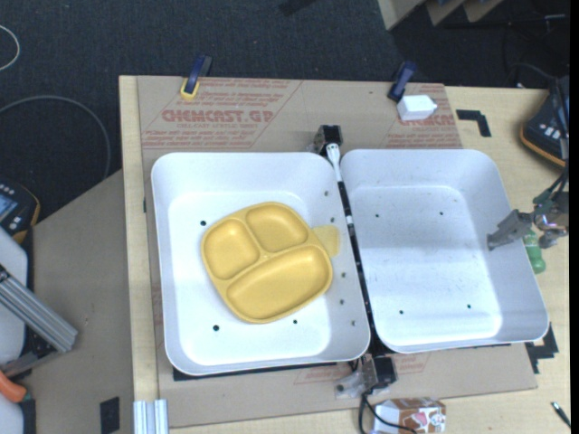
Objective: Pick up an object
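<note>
**Well off the target: end effector at the right bin's edge**

Right now your end effector [517, 229] sits at the far right rim of the right bin [425, 242], and you cannot tell how its tips stand. Across in the left bin [181, 242], well apart from it, the yellow divided plate [267, 262] lies flat, three compartments facing up. Both bins rest touching, side by side, on the surface [271, 107].

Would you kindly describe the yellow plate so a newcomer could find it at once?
Two white bins sit side by side; look in the left bin. The yellow plate lies near its middle, split into three compartments, the one coloured thing on the white floor.
</note>
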Robot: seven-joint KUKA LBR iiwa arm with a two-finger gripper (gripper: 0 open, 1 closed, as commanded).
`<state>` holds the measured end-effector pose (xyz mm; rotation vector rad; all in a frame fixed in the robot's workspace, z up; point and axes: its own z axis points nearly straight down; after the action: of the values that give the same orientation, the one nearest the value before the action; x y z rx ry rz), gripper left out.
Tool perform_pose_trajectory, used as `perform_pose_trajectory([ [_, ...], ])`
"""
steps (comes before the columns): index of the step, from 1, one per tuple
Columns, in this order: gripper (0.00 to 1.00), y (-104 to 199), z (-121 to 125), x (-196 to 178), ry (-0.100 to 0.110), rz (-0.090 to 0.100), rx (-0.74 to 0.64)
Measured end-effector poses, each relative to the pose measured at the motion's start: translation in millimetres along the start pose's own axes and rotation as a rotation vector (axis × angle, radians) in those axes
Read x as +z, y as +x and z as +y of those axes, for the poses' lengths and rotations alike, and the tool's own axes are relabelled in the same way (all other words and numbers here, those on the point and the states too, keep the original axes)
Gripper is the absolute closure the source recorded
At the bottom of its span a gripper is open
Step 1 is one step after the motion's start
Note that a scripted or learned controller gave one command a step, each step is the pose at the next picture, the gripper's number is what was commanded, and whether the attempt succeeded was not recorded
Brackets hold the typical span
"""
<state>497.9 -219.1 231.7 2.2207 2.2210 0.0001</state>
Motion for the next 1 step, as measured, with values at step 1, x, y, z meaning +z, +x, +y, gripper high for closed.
perform_pose_trajectory([
  [1, 0.00, 23.4, -17.2, -180.3, -0.020, -0.007, -0.003],
])
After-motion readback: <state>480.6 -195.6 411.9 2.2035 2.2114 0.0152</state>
